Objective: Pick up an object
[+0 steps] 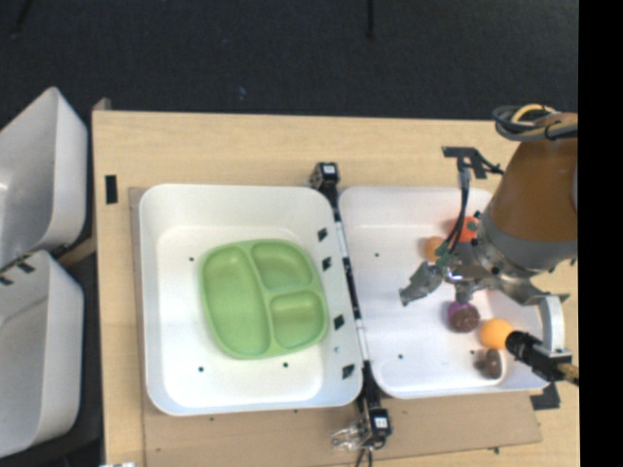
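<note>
Hand [425,284] low in right bin [389,232], we cannot tell its state. Purple ball [461,314], orange ball [496,333], brown lump [488,362] near; green divided plate [263,298] in left bin [170,261].

The pale wooden surface [243,149] carries two shallow white bins side by side. The left bin [170,377] touches the right bin [389,212] along a clipped seam.

A green divided plate [263,298] lies in the left white bin [165,358], left of centre frame. Both bins sit on a pale wooden surface [224,149]; dark floor [243,37] fills the top.
</note>
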Controlling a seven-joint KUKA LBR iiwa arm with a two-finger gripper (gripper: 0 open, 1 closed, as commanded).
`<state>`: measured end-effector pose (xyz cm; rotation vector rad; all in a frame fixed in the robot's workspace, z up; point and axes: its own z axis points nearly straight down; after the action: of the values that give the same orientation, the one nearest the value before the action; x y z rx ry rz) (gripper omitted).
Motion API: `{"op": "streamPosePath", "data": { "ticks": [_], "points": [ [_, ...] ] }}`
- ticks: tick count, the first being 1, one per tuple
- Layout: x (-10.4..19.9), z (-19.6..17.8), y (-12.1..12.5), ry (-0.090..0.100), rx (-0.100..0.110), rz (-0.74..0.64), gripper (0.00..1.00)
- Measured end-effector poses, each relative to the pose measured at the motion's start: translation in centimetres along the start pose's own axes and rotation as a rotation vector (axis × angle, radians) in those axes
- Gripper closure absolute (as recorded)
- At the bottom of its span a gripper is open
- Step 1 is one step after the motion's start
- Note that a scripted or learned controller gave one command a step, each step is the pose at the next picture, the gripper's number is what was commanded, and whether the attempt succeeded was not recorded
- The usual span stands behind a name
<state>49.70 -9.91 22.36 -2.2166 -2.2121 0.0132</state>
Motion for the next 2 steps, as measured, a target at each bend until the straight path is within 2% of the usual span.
{"op": "streamPosePath", "data": {
  "ticks": [1,2],
  "points": [
    [0.0,-0.7,0.3,-0.002,-0.014,-0.003,0.00],
    [-1.0,4.3,0.0,-0.002,-0.014,-0.002,0.00]
  ]
}}
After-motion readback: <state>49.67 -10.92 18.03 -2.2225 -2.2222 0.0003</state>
